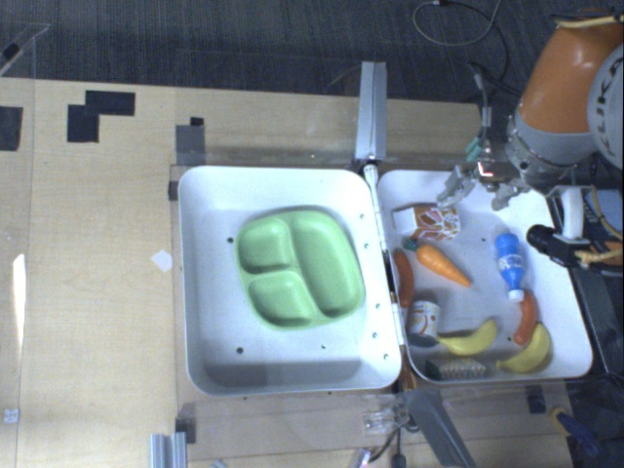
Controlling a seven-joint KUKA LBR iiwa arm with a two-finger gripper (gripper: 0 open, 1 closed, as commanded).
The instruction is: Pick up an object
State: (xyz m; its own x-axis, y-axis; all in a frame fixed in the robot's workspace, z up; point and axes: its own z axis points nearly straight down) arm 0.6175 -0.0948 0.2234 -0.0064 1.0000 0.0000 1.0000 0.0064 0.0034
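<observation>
Right bin (575,310): carton (434,223) lies beside jaws (478,189).

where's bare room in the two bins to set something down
Left bin: bare strips all round the green divided plate. Right bin: a bare patch between the carrot and blue bottle. Its near edge is crowded with bananas and a brush.

Floor: dark grey carpet (224,22) across the top, ribbed in texture
Cable: thin dark cable (487,18) looping over the carpet at upper right
Bench: pale wooden top (88,291), evenly lit
Markings: black blocky patches (97,113) on the wood at upper left
Post: grey metal upright (371,115) standing at the far edge between the two bins
Panel: clear sheet edge (24,47) catching light at far left
</observation>
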